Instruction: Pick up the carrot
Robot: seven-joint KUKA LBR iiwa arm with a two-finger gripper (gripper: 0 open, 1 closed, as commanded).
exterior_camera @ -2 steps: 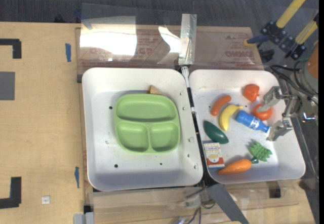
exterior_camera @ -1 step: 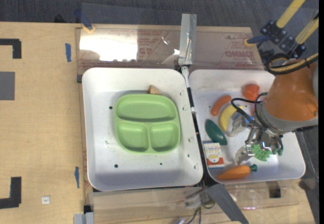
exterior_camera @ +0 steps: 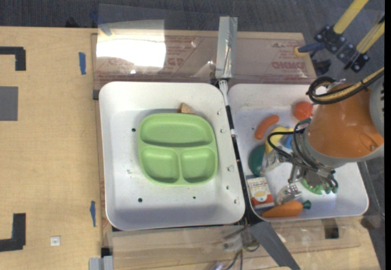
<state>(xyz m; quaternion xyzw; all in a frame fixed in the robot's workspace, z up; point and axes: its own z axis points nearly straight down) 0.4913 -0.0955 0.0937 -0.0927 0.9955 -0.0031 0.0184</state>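
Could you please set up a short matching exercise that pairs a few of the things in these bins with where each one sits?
Things:
1. green divided plate
2. carrot
3. pincer
4. orange sausage-shaped piece

Places:
A. at the near edge of the right bin
B. in the middle of the left bin
C. in the far part of the right bin, near the divider
D. in the right bin, just above the carrot

Pairs: 1-B, 2-A, 3-D, 4-C
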